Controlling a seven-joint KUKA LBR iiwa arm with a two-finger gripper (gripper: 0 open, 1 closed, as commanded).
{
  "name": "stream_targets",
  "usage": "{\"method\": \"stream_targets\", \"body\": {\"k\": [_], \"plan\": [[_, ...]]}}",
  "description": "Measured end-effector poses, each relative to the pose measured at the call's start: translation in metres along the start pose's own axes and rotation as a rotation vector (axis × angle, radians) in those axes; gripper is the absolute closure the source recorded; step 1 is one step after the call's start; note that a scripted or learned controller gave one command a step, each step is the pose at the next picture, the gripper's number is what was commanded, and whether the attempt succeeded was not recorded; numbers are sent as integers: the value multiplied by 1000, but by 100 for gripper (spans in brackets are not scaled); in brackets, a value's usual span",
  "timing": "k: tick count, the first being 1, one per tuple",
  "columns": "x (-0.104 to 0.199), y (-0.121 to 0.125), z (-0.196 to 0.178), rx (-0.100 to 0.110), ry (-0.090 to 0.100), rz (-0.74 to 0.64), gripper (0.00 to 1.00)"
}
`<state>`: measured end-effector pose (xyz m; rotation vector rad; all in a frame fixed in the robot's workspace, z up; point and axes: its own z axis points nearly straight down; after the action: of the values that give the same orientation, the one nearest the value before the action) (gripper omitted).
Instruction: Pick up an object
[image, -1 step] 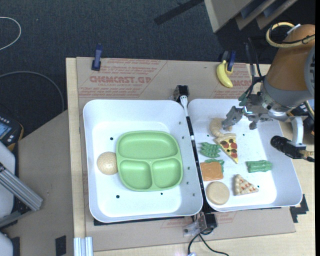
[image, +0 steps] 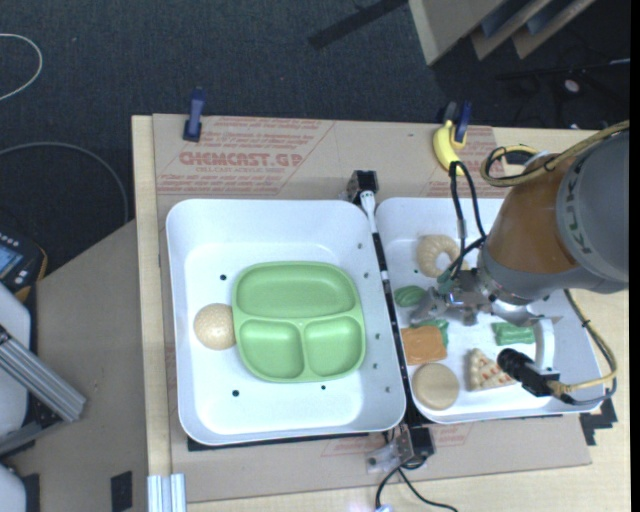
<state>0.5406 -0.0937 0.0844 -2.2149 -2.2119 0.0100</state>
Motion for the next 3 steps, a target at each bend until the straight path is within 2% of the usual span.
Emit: {"method": "stream_targets", "body": {"k": [1, 2, 3], "plan": [[-5, -63, -1, -14, -2, 3, 0], [-3, -60, -12, -19, -3, -1, 100], [87, -62, -104, -21, -2, -10, 100]]}}
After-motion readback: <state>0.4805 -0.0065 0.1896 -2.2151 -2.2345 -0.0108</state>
